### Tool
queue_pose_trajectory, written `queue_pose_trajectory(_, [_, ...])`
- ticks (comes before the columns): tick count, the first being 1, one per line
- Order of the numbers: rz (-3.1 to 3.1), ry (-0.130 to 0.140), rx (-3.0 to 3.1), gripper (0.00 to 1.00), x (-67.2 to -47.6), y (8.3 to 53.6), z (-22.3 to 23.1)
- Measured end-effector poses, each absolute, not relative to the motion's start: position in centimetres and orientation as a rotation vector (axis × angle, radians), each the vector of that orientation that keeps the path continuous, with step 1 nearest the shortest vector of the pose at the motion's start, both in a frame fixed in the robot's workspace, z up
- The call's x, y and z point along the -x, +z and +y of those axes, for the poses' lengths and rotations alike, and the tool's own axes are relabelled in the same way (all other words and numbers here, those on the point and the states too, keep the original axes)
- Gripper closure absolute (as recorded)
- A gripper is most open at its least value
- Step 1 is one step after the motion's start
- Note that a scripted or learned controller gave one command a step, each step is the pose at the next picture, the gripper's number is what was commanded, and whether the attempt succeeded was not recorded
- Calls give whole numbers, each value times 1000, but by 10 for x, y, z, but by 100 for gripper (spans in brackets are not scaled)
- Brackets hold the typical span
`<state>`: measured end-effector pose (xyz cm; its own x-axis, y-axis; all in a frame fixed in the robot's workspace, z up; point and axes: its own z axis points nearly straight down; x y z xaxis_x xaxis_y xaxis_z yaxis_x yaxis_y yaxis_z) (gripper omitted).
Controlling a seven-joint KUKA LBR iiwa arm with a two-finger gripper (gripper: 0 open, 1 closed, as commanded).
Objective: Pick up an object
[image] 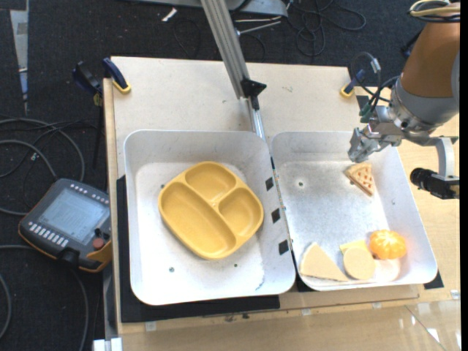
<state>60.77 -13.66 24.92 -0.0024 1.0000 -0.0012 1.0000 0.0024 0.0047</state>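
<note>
KUKA arm's gripper [362,146] hangs over the right bin [322,196], near its far-right wall, just beside a pizza-slice toy [361,178]. Can't tell if the claw is spread or pressed together; nothing visible betw. its tips. The slice lies flat on the bin floor, approx. mid-height along the right side. Prob. light, stiff plastic, thin & low, so a pinch across its 2 straight edges looks the best hold; the flat top may slip. Bin wall sits close on the right, leaving little room there; open floor to the left. An orange [387,245] & 2 pale cheese-like pieces [344,262] crowd the near corner. Left bin [146,269] holds 1 yellow divided plate [210,209].
</note>
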Motion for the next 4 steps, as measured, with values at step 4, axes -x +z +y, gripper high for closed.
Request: queue_pose_trajectory(4, [2232,-2,-2214,100,-604,239,80])
